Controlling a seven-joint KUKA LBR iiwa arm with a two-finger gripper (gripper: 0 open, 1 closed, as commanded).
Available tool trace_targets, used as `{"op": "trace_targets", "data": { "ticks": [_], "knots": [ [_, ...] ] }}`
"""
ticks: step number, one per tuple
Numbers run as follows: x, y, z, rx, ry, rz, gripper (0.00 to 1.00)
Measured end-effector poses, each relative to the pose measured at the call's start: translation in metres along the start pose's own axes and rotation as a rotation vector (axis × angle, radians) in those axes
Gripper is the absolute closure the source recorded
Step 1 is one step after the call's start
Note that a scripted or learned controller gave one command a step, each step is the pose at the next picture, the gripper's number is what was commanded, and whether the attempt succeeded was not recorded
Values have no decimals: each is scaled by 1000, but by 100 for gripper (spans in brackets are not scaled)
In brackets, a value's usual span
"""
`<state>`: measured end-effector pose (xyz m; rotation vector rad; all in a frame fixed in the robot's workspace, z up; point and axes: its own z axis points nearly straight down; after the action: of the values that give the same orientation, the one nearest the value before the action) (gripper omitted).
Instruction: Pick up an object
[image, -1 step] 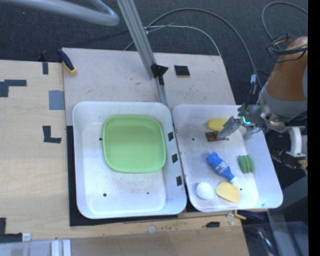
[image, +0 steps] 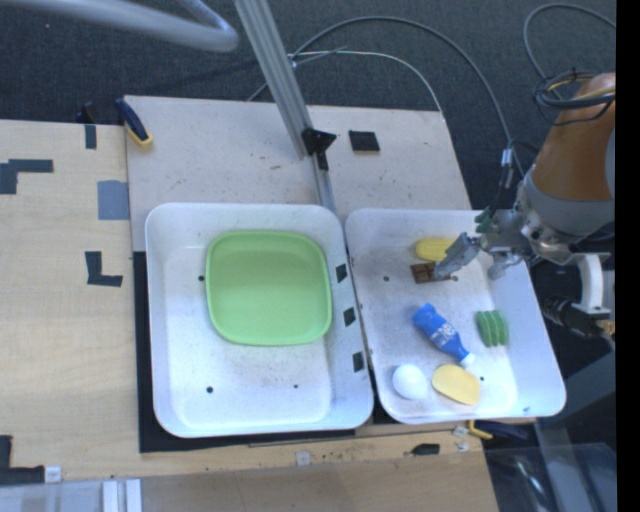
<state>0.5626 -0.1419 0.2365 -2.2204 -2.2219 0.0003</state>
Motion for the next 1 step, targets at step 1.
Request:
{"op": "trace_targets", "data": {
  "ticks": [1],
  "knots": [
    [-2,-11,52,5,1,1,0]
  ]
}}
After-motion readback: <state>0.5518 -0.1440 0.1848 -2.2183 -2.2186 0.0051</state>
